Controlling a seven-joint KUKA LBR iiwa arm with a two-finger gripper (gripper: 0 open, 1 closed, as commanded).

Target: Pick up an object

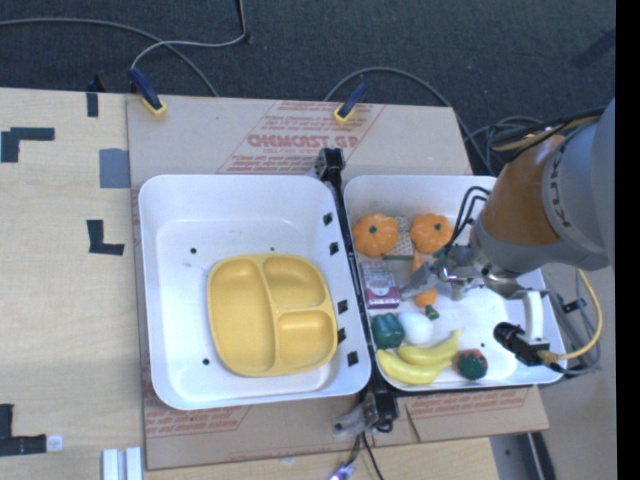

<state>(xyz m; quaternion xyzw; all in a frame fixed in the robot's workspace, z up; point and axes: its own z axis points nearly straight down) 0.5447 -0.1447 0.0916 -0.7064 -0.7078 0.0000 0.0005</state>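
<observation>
In the right bin (470, 183), our gripper (428, 280) sits low among the toys, just above a small carrot (427, 296) that lies right under its tip. We honestly can't tell how the jaws stand, the wrist hides them. Two pumpkins (376, 235) flank it above, the banana (420, 360) is below. We'd guess the carrot's the pick, basically straight down.

right bin (520, 373) crowded with toys around the gripper (425, 280); its lower right floor lies open.
</observation>
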